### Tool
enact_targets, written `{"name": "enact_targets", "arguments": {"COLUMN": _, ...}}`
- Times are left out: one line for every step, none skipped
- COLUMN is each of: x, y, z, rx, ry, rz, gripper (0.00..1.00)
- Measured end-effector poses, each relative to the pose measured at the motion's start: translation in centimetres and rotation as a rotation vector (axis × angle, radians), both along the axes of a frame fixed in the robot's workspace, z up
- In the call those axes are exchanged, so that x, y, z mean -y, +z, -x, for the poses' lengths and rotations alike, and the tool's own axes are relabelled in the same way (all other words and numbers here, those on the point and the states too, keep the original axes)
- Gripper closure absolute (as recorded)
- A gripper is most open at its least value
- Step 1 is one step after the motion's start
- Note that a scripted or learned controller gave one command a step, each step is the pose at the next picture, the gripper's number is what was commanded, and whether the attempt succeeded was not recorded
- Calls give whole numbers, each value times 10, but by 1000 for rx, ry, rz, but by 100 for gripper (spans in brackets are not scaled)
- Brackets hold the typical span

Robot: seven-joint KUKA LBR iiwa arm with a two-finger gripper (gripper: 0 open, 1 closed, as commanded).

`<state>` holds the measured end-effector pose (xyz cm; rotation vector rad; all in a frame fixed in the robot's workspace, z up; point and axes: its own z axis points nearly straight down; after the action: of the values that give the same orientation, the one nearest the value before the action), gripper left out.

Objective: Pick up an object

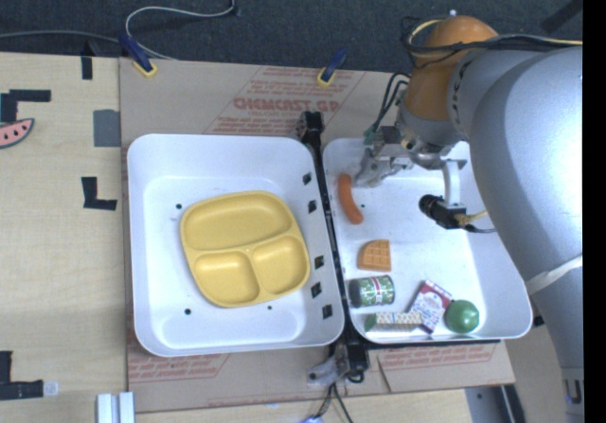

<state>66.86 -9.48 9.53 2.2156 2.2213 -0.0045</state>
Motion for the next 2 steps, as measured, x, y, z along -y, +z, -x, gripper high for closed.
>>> {"name": "enact_targets", "arguments": {"x": 0, "y": -1, "z": 0, "rx": -1, "ry": 0, "rz": 0, "gripper": 0}}
{"name": "enact_targets", "arguments": {"x": 0, "y": 9, "z": 0, "rx": -2, "ry": 1, "rz": 2, "gripper": 100}}
